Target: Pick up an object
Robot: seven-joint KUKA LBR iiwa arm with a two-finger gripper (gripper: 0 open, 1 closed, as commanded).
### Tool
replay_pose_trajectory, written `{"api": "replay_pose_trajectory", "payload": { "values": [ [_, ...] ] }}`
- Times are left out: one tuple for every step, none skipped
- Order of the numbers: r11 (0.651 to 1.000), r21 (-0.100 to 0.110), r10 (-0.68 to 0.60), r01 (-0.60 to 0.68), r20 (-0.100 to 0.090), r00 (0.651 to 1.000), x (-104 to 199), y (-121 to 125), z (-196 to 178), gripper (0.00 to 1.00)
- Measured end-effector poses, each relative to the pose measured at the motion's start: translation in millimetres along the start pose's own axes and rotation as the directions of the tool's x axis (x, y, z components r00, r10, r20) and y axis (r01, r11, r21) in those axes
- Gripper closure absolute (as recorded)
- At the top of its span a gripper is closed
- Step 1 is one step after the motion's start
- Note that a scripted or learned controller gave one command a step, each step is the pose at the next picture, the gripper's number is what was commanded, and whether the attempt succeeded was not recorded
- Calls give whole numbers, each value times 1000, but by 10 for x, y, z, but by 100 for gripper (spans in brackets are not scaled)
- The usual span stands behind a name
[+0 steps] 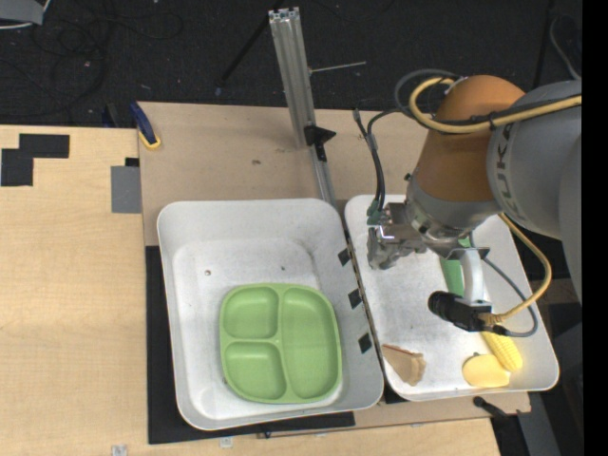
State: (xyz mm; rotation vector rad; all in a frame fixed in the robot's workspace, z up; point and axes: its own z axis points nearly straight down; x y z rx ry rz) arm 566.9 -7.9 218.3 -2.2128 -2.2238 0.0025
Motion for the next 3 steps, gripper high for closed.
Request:
{"api": "replay_pose_trajectory", "payload": {
  "values": [
    [1000,0,0,0,1,1000,484,37,69,100],
    [1000,-2,0,0,1,1000,922,97,-8,100],
    [1000,-1,2,-2,2,1000,905,92,-5,0]
  ]
}}
